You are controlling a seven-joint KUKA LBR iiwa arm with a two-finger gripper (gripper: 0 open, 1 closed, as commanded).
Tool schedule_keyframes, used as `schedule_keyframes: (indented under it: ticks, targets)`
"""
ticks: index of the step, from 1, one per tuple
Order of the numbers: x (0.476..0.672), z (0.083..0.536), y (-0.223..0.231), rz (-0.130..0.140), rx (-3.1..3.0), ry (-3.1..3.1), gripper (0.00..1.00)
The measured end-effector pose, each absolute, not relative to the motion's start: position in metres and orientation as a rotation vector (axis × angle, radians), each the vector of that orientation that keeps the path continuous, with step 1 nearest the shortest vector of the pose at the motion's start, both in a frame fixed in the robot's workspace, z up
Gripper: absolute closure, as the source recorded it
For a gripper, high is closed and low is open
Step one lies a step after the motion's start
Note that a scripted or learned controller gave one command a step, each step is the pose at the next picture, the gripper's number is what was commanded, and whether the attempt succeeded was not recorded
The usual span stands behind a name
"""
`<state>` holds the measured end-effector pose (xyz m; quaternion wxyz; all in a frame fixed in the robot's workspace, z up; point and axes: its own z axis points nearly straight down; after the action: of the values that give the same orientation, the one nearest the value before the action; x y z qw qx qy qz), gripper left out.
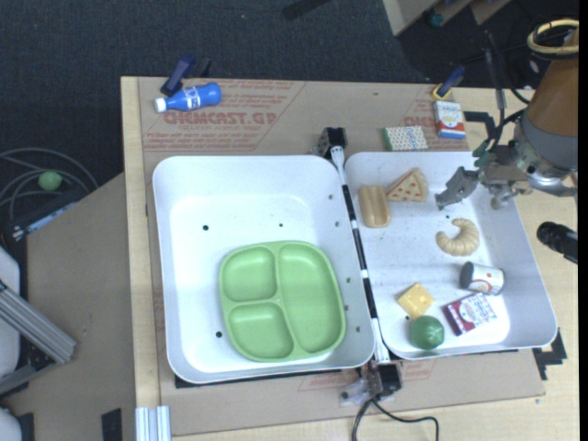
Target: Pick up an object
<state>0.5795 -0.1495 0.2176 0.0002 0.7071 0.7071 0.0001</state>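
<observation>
Robotics lab: cardboard-topped bench, white bins, cables.

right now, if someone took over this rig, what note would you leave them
Gripper: hangs over the far part of the right bin, nothing seen between its fingers; whether they are open or shut cannot be told.
Right bin holds: bread roll, wedge slice, croissant, small can, yellow cheese block, green ball, red packet.
Left bin holds a green divided tray.
Done: nothing lifted yet.
Left: pick one object; the croissant lies nearest the gripper.
</observation>
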Motion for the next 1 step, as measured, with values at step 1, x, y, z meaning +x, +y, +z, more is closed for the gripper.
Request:
schedule_keyframes:
  ticks: [1]
  targets:
    - [0.5820,0.1172,-0.2227,0.000,2.224,2.225,0.00]
